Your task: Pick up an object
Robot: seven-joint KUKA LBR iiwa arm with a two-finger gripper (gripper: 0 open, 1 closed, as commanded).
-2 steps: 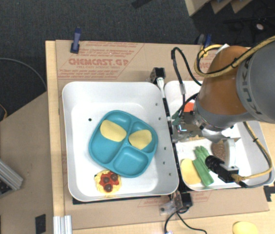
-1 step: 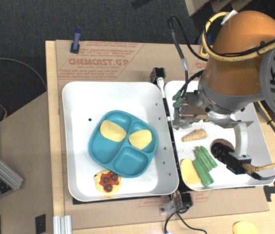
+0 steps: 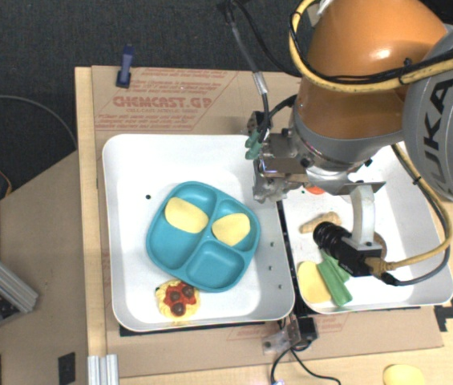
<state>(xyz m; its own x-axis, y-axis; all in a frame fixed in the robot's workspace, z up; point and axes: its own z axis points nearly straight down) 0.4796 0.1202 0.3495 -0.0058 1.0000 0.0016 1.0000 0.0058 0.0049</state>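
Note:
The left bin (image 3: 122, 215) holds a blue divided plate (image 3: 202, 251) with two yellow pieces (image 3: 184, 214) in its upper compartments. A small round pizza-like toy (image 3: 177, 297) lies just below the plate. In the right bin (image 3: 422, 223) lie a green stick (image 3: 337, 283), a pale yellow piece (image 3: 312, 285), a tan piece (image 3: 323, 222) and a small red-orange bit (image 3: 314, 189). My gripper (image 3: 270, 179) hangs over the divide between the bins, near their far end, mostly hidden under the big orange wrist. Nothing can be seen between its fingers.
A cardboard sheet with red print (image 3: 162, 95) lies behind the bins, with a blue clip (image 3: 124, 66) on its far left edge. The arm covers the far half of the right bin. A yellow object (image 3: 402, 374) sits off the bench at the bottom right.

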